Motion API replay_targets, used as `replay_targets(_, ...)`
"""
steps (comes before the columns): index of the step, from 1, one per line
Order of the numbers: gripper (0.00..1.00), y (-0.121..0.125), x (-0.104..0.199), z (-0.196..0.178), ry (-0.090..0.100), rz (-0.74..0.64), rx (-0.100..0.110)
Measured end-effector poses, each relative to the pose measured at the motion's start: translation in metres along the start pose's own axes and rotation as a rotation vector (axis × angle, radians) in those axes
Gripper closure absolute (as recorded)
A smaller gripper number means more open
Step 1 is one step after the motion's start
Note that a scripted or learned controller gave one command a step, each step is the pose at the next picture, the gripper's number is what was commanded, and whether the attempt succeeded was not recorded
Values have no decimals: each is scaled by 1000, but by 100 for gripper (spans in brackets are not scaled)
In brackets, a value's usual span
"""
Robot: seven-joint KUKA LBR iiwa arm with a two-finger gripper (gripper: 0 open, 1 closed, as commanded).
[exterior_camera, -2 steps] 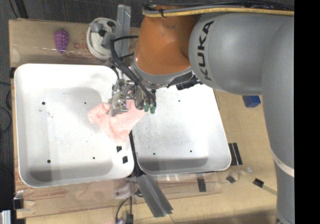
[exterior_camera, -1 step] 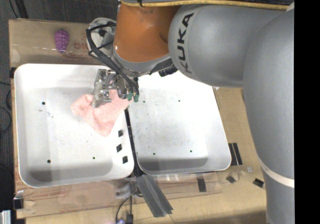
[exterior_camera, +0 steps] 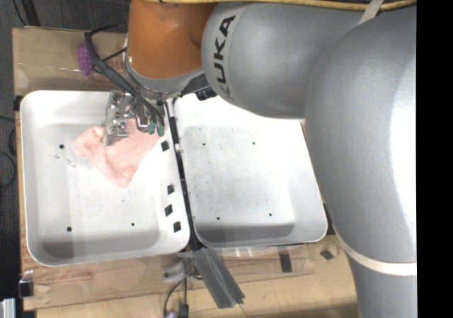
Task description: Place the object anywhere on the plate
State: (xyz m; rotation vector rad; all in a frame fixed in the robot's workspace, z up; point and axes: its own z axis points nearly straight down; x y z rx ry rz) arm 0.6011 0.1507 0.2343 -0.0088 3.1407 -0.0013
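Underneath, a brown tabletop (exterior_camera: 49, 61) carries two white bins side by side, the left bin (exterior_camera: 42, 239) and the right bin (exterior_camera: 304, 228), with dark floor beyond. The big grey arm (exterior_camera: 340, 97) covers much of the right bin and the far edge. Its jaws (exterior_camera: 131, 120) hang over the left bin's far part, too cluttered to tell if spread or pressed together. A pink cloth (exterior_camera: 113, 157) lies crumpled flat in the left bin, just under them.

A robot lab bench.
A big grey KUKA arm (exterior_camera: 297, 61) hangs over two white bins (exterior_camera: 42, 239) on a wooden bench (exterior_camera: 106, 282), with loose cables (exterior_camera: 173, 302).
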Motion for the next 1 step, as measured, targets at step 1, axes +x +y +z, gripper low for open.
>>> replay_targets(1, 0, 0, 0, 0, -1, 0, 0)
